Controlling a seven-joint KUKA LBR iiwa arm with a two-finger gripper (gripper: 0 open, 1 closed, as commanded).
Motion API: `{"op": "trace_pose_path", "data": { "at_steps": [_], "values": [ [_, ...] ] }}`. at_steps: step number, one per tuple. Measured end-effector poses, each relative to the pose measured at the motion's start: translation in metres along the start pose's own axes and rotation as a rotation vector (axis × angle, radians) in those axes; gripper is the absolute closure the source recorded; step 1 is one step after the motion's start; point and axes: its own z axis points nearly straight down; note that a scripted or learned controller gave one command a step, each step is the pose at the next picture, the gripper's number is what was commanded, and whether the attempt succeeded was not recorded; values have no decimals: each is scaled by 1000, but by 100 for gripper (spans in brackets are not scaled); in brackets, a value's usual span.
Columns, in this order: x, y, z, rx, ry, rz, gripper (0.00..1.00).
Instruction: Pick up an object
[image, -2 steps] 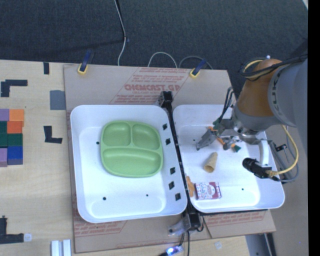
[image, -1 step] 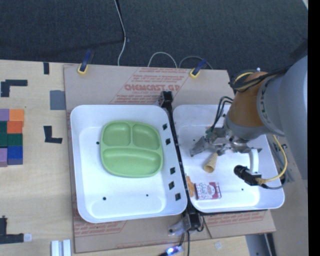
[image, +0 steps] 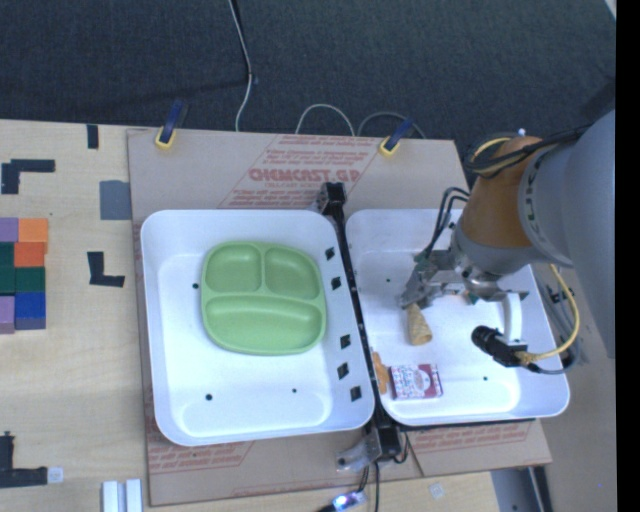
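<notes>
**benchrat:** So the gripper (image: 422, 292) is down in the right bin (image: 540, 400), sitting right over the top end of that tan cone (image: 418, 326). The fingers look a bit apart, but they're dark and partly under the wrist, so I honestly can't tell how wide they are or whether they've got anything. The cone looks like it's lying flat on the bin floor, not lifted.

**gearloose:** What about the carton (image: 415, 381)?

**benchrat:** It's lying flat near the front wall of the same bin, just below the cone, not touching it as far as I can see. The green tray (image: 264, 298) is alone in the left bin (image: 170, 400).

**gearloose:** Which would you go for?

**benchrat:** The cone, since it's right there. My guess is it's light and fairly stiff, maybe toy food. The taper is the catch: squeeze near the narrow end and it could squirt out. I'd pinch across the fat middle. The carton's probably light too, but flat on its face it gives the fingers little edge to bite.
</notes>
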Motion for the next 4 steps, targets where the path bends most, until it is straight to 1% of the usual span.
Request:
{"op": "trace_pose_path", "data": {
  "at_steps": [1,2,3,4],
  "values": [
    [-7,3,-45,-2,1,2,100],
    [-7,5,-106,-1,0,1,100],
    [-7,6,-132,-2,1,1,100],
    [40,-10,-140,0,2,-2,100]
  ]
}}
